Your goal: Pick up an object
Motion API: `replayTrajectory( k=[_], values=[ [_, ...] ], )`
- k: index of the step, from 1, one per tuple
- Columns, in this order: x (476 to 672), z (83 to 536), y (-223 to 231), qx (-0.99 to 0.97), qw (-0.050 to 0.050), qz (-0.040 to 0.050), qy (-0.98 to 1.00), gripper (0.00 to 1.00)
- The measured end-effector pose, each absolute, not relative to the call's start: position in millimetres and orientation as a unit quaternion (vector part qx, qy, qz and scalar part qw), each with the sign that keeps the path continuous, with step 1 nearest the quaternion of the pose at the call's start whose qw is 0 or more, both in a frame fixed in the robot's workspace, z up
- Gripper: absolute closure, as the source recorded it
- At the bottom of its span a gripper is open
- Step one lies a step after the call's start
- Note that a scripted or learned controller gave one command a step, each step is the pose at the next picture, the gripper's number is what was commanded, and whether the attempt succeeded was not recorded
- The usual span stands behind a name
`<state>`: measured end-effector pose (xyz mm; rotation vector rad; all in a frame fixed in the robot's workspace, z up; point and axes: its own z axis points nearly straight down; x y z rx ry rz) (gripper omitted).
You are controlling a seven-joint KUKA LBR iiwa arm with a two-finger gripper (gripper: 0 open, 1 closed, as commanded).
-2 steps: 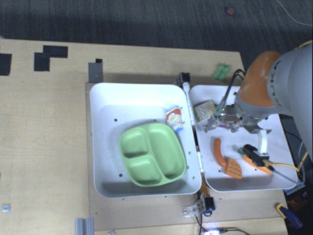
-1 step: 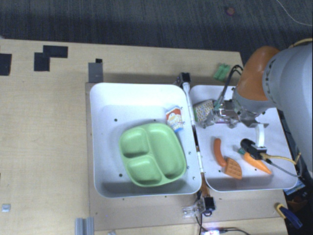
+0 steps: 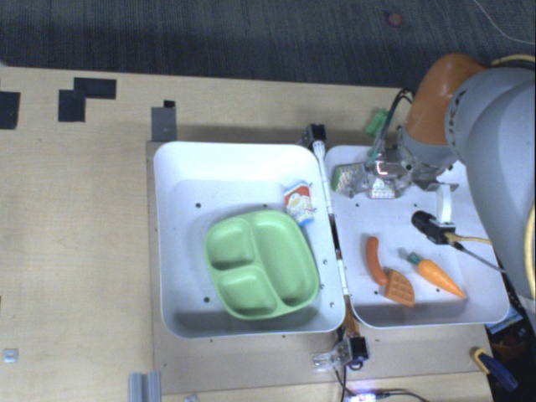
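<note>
My gripper (image 3: 362,180) hangs over the back left corner of the right bin (image 3: 477,312), with the grey arm and its orange band reaching in from the right. Toward the front of that bin lie an orange-red sausage (image 3: 373,260), a brown waffle piece (image 3: 400,290) touching the sausage's near end, and an orange carrot (image 3: 437,277) with a green top. All three lie well in front of the gripper. In the left bin (image 3: 172,224) a small red, white and blue carton (image 3: 300,203) rests by the right wall, beside a green divided plate (image 3: 261,263).
The two bins meet at a central rim (image 3: 335,233) just left of the gripper. Black patches (image 3: 85,96) mark the wooden bench at the far left. A cable connector (image 3: 353,350) sits at the front between the bins.
</note>
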<state>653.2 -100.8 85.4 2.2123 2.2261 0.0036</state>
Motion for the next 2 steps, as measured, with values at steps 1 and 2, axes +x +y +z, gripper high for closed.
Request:
replayTrajectory(
  k=[1,2],
  values=[
    [654.4,97.2,-100.5,0.703,0.003,0.0017,0.711,1.0],
    [599.0,185.9,-8.2,0.705,0.001,0.0027,0.709,1.0]
  ],
)
